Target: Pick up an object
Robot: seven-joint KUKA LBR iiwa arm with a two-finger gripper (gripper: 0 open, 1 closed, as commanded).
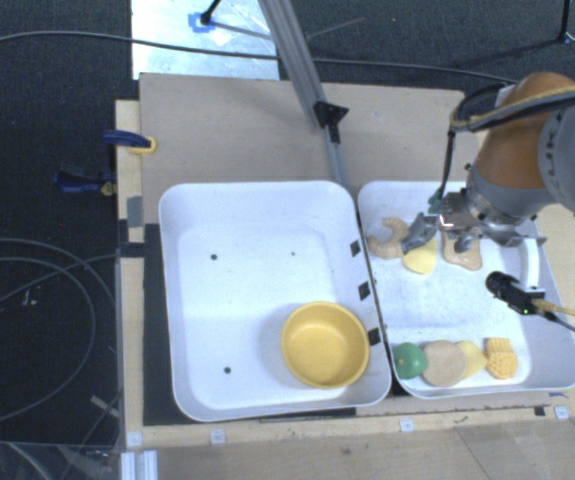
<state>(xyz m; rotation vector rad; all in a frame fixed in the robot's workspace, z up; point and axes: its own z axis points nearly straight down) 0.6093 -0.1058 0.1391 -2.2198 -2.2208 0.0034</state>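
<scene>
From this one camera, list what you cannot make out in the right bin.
- Gripper: whether it holds anything; its own body and the wrist cover the spot beneath it.
- Tan piece behind the gripper: partly hidden by the wrist, shape unclear.
- Pale food at the near wall: too small and soft-edged to identify; it overlaps the green ball.
- Arm: cut off by the frame's right edge.
</scene>
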